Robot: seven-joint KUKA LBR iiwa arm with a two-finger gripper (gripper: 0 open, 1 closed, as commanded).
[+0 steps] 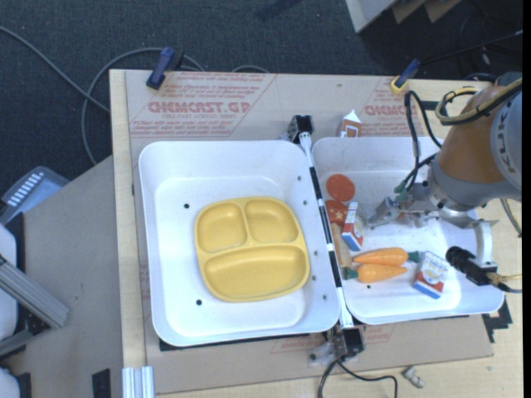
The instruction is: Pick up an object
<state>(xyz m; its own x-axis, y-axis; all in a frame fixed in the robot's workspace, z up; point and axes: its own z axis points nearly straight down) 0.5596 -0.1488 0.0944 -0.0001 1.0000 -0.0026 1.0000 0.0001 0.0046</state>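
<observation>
Nothing's picked up yet as far as I can see. The gripper (397, 211) is low in the right bin (373, 152), can't tell whether it's wide or closed. Nearest target looks like the carrots (380, 264) just below it, lying flat, long axis left-right, green tops toward the arm.

Both bins, the left bin (158, 222) and the right bin (373, 152), look like smooth, glossy white plastic, the yellow divided tray (249, 247) smooth satin plastic, the two carrots (380, 265) shiny plastic, the bench (224, 106) matt brown board.
</observation>
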